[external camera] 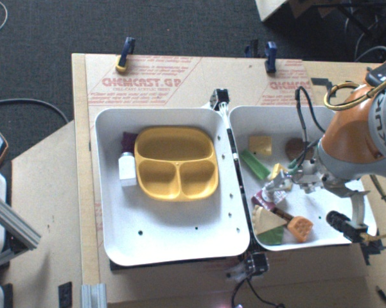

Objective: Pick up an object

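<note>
- Counter: flat board under printed protective film, clamped at its far edge, presumably to keep it from shifting.
- Left bin: shallow white plastic, well left of the pincer, holding a yellow three-compartment tray.
- Right bin: same make, directly beneath the pincer, holding the loose candidates for picking.
- Pincer: low over the clutter; whether it is spread or closed cannot be told.
- Green stick: smooth, elongated, just left of the pincer.
- Orange waffle piece: gridded, nearer the camera than the pincer.

Small objects clustered in right bin.
</note>
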Action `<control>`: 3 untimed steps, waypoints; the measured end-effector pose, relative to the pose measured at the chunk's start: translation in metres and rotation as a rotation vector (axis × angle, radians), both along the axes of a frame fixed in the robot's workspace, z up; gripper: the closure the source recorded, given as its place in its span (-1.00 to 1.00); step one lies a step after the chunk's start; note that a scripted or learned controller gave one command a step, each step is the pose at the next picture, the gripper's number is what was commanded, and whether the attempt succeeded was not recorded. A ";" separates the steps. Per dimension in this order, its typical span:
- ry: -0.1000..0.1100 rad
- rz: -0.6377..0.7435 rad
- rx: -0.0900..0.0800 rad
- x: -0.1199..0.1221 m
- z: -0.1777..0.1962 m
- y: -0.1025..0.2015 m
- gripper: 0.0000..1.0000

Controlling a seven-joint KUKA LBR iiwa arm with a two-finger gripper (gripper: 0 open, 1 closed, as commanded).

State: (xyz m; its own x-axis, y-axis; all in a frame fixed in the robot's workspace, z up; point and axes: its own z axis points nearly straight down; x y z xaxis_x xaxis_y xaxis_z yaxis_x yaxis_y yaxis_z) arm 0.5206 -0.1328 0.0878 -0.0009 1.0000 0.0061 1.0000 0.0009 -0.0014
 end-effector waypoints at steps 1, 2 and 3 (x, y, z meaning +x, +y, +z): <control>-0.011 -0.002 -0.002 0.003 0.013 0.000 1.00; -0.008 0.001 -0.009 0.014 0.069 0.004 1.00; -0.009 0.000 -0.009 0.015 0.133 0.003 1.00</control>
